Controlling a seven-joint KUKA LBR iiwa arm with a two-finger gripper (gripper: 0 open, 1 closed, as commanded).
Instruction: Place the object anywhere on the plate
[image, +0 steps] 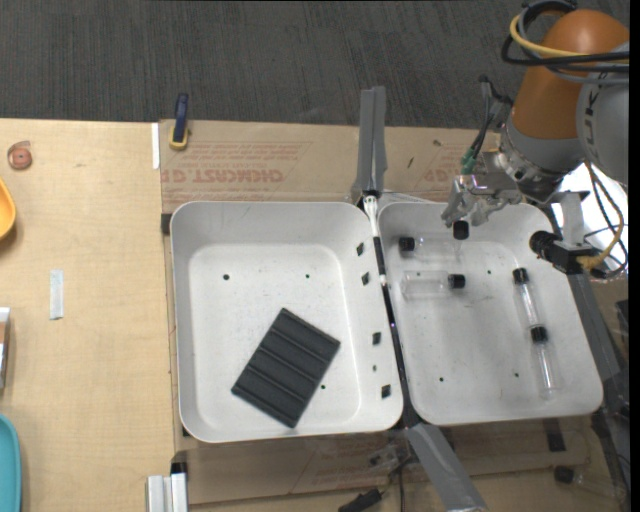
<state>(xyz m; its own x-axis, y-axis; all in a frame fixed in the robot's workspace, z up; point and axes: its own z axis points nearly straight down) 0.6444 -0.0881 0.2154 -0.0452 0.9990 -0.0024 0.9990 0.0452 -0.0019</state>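
Gripper (461, 228) hovers over the far part of the right bin (580, 395); jaw state cannot be determined. Dark ribbed plate (287, 366) lies flat and slanted in the left bin (190, 300). 3 clear tubes with black caps, one at (531, 325), lie in the right bin.

Grey arm (600, 110), rounded orange band (570, 70), yellow and black cables looped above, metallic wrist hardware
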